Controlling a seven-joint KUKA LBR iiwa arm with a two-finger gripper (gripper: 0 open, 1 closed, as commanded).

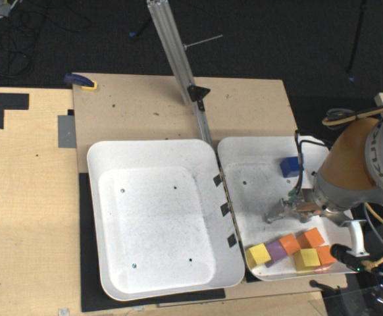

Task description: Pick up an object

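My gripper [280,210] hangs low over the middle of the right bin [257,157], reaching in from the right under the orange-banded wrist. Along the bin's front edge lies a cluster of blocks: a yellow block [258,254], a purple block [275,253], an orange block [289,245], a second orange block [312,237], another yellow block [306,260] and a third orange block [326,255]. A blue block [289,167] sits alone behind the gripper, near the bin's right side. The gripper is above bare bin floor, just behind the cluster, touching no block that I can see.
The left bin [99,157] sits beside the right one, with black clips [224,209] along the shared rim. A slanted metal rail [175,51] rises behind the bins. Cables and the arm's body crowd the right edge.
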